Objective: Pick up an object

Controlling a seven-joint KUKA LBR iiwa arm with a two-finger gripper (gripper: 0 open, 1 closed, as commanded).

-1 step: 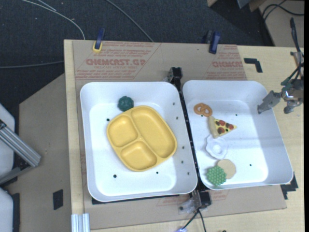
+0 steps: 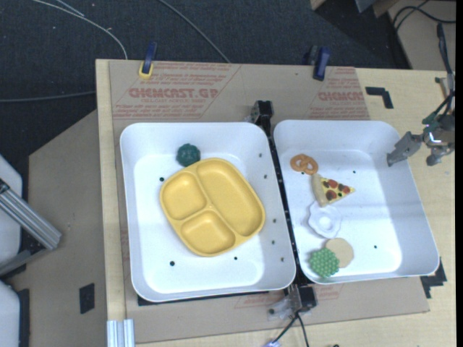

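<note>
The right bin point(image 2: 405, 215) holds a brown pretzel point(image 2: 304, 164), a toy pizza slice point(image 2: 330, 190), a white fried-egg shape point(image 2: 323, 221), a green knobbly ball point(image 2: 324, 262) and a tan round cookie point(image 2: 341, 251) touching the ball. In the left bin point(image 2: 145, 230) lies a yellow divided plate point(image 2: 210, 206), with a small dark green lump point(image 2: 188, 153) just behind it. My gripper point(image 2: 417, 152) hangs over the right bin's far right rim, open, with nothing between its fingers. It stands well to the right of the pretzel and pizza.
A black clamp point(image 2: 262, 111) sits where the bins meet at the back, another point(image 2: 300, 298) at the front. Blue clips point(image 2: 319, 62) hold the cardboard base. Bare white floor lies between the food pieces and the right bin's right wall.
</note>
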